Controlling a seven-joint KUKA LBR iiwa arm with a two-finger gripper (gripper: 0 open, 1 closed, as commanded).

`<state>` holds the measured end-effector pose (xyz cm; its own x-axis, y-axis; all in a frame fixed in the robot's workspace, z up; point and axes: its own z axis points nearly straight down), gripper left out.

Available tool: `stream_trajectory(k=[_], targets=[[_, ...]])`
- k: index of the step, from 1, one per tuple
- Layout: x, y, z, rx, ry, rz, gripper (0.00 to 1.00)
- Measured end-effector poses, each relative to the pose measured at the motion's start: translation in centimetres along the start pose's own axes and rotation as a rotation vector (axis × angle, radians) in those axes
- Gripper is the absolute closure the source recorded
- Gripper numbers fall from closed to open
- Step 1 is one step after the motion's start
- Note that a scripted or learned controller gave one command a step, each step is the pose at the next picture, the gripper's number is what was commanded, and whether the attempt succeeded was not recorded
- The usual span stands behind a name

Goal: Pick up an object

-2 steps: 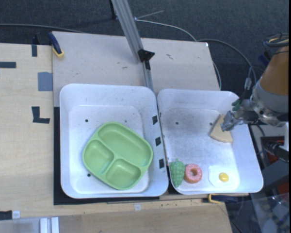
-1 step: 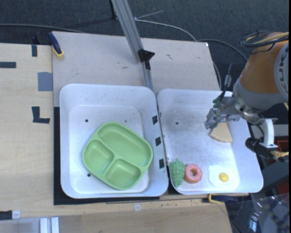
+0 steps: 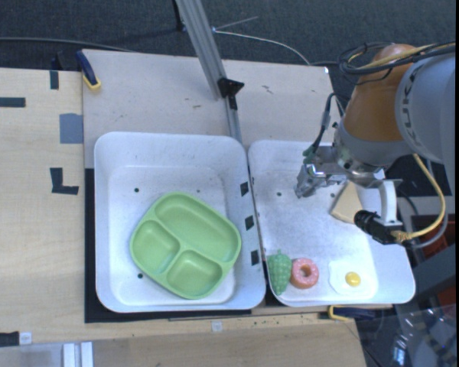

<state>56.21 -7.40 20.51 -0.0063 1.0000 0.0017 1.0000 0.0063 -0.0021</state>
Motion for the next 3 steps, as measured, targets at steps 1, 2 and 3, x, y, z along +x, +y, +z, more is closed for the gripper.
stream_trajectory(k=[1, 2, 3], targets=[[5.9, 2.2, -0.3, -0.002, 0.000, -0.002, 1.00], [11.1, 4.5, -0.5, -0.002, 0.000, -0.001, 1.00], [15.5, 5.6, -0.5, -0.001, 0.000, 0.000, 1.00]])
